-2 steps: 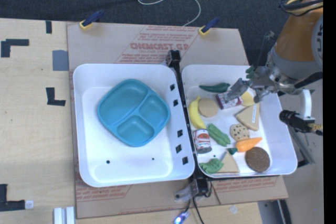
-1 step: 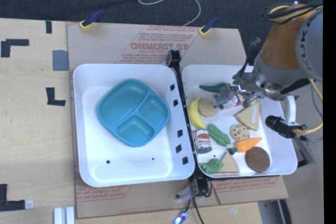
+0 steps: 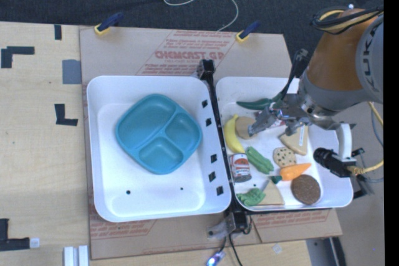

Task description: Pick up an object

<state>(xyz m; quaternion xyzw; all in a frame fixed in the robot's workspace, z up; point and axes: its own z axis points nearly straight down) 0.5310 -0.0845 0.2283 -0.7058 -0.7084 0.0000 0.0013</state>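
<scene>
Pincer [image 3: 265, 123] hovers over right bin [image 3: 336, 199], grip state unclear. Banana [image 3: 233, 135] at nine o'clock; best descend centred, clear of neighbours.

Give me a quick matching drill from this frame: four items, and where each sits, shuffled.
Items:
1. blue plate
2. banana
3. brown cookie
4. can

Places:
A. right bin, near right corner
B. left bin
C. right bin, by the divider, just below the banana
D. right bin, by the divider, left of the hand

Pairs: 1-B, 2-D, 3-A, 4-C
</scene>
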